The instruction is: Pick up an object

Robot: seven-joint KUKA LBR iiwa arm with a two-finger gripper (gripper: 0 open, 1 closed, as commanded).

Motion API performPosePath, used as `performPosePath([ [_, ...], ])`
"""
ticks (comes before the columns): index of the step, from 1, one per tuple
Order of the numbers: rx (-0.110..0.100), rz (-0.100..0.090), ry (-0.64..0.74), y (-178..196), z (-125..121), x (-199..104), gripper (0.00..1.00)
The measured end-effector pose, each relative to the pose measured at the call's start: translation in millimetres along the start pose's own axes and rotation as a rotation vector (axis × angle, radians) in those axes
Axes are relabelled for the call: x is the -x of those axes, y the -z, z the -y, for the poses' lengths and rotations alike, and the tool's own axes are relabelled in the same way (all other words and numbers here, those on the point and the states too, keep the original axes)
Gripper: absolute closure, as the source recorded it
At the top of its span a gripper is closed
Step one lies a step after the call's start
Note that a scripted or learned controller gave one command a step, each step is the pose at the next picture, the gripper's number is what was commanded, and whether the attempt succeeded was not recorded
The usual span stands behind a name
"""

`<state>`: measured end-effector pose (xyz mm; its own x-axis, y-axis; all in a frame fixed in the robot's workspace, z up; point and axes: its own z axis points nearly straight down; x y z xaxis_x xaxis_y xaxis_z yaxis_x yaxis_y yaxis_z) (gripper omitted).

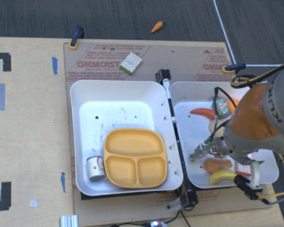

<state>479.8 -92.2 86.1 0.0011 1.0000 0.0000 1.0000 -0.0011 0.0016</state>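
Low over the right bin (269, 171), the gripper (204, 151) has spread fingers that pinch nothing, poised just above the orange toy (216, 164) and banana (222, 176) lying in that bin's near part, so the pick is judged not yet made.

Hidden or cut off: my arm (257, 122), cropped at the right edge, covers much of the right bin (189, 174). My claw (205, 151): fingers too small to read. Can (221, 106): partly behind a cable. Banana (223, 176): right end under my wrist.
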Motion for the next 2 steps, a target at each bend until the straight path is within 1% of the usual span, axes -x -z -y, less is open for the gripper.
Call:
performPosePath([
  [1,0.006,0.001,0.0,10.8,-2.0,0.0,1.0],
  [2,0.006,0.001,0.0,10.7,-1.9,0.0,0.0],
])
